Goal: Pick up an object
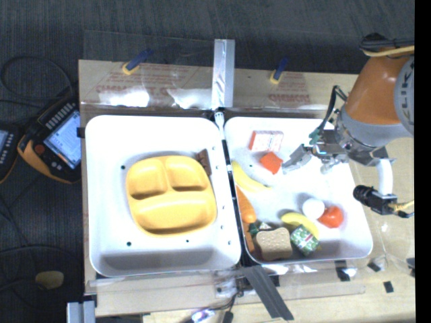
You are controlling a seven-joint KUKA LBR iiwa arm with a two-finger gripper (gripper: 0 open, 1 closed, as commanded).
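Note:
The right bin (360,237) holds several toy foods. A red-and-white box (266,140) and an orange-red block (271,162) lie at its back. A yellow banana (248,180) and a carrot (248,211) run along its left wall. A white egg (312,208), a red tomato (331,216), a small banana (295,219), a bread slice (273,243) and a green packet (306,241) crowd the front. My gripper (312,161) hovers over the bin's back right, just right of the orange-red block. It is open, with nothing between its fingers.
The left bin (101,247) holds a yellow divided plate (172,190), with a small brown piece (203,158) by its right wall. A handheld controller (57,143) lies left of the bench. Blue and yellow clips (137,61) hold plastic sheeting at the back.

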